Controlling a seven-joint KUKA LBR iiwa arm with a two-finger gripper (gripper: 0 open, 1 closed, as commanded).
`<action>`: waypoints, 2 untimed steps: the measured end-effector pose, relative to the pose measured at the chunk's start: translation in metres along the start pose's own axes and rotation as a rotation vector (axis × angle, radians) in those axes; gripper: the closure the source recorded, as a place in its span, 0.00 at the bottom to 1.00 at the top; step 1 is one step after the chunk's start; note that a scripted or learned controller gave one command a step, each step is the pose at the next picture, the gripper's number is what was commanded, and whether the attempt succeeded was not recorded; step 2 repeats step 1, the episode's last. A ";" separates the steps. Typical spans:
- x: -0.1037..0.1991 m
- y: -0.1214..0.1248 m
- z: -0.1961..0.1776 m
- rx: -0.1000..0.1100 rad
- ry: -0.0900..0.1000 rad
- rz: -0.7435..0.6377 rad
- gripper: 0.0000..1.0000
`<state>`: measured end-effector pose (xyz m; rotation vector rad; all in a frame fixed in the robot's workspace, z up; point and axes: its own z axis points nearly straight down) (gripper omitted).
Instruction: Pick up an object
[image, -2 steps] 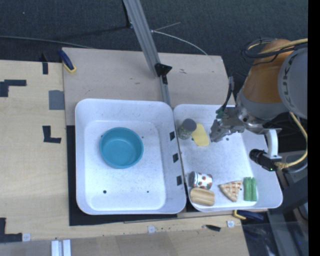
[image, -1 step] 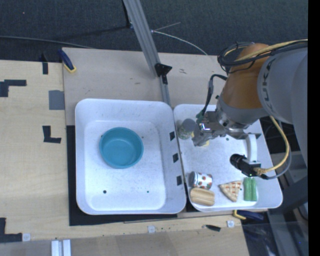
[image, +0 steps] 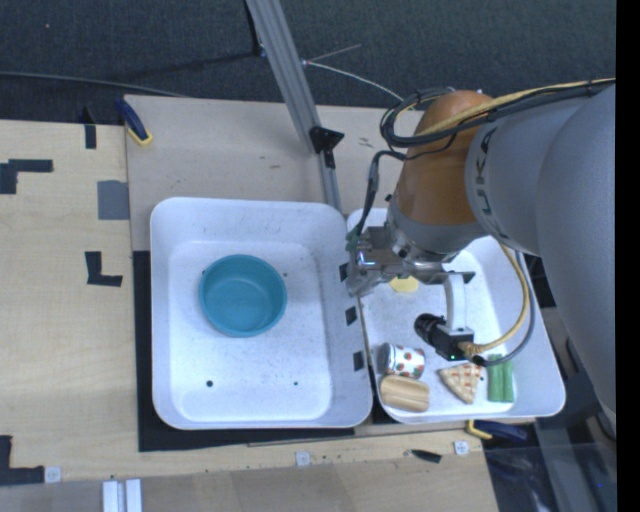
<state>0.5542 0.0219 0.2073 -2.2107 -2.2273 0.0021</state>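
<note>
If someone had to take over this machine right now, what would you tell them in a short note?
Claw: it sits low over the right bin, hidden under the arm's wrist, so I cannot tell whether it is open or shut, or whether it holds anything.
Things: the blue bowl lies alone in the left bin. At the right bin's near end lie a small cup, a bread roll, a pizza slice and a green block. A yellow piece peeks out beneath the wrist.
Done: no pick is visible.
Left: grab one object and lift it.

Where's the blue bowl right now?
The blue bowl sits in the left bin, toward its upper left, apart from the small items in the right bin.
</note>
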 end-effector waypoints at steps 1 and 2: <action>0.064 0.004 -0.002 -0.001 0.000 -0.001 1.00; 0.064 0.004 -0.002 -0.001 0.000 -0.001 1.00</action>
